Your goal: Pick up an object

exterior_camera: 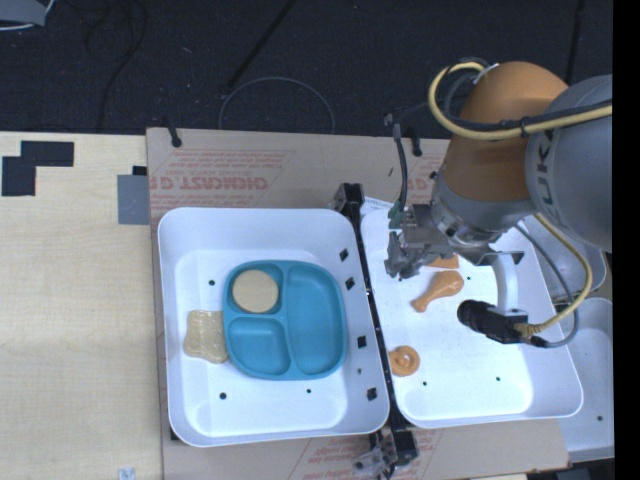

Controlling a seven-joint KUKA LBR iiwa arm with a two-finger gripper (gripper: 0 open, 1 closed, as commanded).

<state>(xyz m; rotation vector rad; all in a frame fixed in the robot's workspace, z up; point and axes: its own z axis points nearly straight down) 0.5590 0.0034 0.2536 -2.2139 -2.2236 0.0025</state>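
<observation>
Drumstick [440, 290] was the nearest candidate for the pick as I watched: an orange toy chicken leg lying tilted on the floor of the right bin [560, 393], its fat end up and to the right, its thin end pointing down-left. A second orange piece [445, 262] showed just above it, partly under the arm's wrist, too hidden for me to name. Lower in the same bin, near the left wall, lay a small orange ring [404, 360], well apart from the drumstick.

From my feed the gripper [402, 260] sat low over the upper-left part of the right bin, just left of the drumstick and close to the divider [362, 288] between the bins. Its dark fingers were a blur against the white floor, and I could not tell whether they were spread or pressed together; I saw nothing between them. The grey arm [560, 158] with its orange band [500, 118] came in from the right, and a black fitting [492, 320] on a cable lay over the bin to the right of the drumstick.

In the left bin [190, 238] sat a blue tray [310, 318] with three compartments. A round tan disc [254, 290] rested in its upper-left compartment. A pale yellow slab [205, 336] lay on the bin floor, touching the tray's left edge.
</observation>
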